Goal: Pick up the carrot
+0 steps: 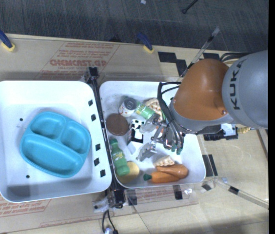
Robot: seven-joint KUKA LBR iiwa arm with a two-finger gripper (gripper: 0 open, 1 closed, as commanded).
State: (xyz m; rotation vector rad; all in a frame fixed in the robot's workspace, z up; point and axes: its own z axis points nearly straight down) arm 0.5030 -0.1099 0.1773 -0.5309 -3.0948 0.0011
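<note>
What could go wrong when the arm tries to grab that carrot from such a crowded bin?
The carrot lies against the near wall of the right bin, so one finger may hit the wall rather than slide beside it. A bread roll is pressed against the carrot's other side, so the gripper could pinch or drag that instead. The gripper is above the carrot's spot in this view, over other clutter, so it could bump things on its way.

Crowded right bin (193, 152): carrot (164, 177) hemmed by bread roll (172, 169), near wall and green bottle (119, 161); open floor just above the roll.
</note>
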